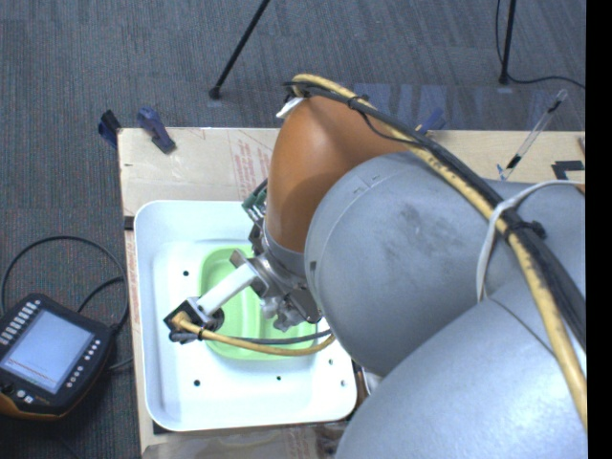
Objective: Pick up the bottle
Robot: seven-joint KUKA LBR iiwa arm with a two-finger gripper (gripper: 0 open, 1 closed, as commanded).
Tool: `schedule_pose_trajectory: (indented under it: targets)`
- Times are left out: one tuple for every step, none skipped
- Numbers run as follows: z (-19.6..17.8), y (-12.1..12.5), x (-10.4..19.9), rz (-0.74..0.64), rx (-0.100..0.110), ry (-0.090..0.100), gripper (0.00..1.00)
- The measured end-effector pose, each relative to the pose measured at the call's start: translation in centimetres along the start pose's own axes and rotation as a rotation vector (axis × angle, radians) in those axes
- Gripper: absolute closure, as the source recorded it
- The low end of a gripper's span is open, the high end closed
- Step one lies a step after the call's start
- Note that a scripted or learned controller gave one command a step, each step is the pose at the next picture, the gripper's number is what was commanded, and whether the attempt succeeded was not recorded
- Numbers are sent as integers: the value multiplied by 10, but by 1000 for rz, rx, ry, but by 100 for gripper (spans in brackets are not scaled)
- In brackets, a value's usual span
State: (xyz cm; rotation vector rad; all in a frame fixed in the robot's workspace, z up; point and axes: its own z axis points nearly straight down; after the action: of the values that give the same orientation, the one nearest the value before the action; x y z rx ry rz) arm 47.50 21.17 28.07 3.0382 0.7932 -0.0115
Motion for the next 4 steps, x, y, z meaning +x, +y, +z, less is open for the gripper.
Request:
schedule_pose_trajectory:
  targets:
    - [-30,-12,8,58,-1,4,100]
    - [-129,23,-2,19,-4,5,100]
    - [21,10,-5,252,0,2,100]
    - [-20,-6,33,317,-1,6,100]
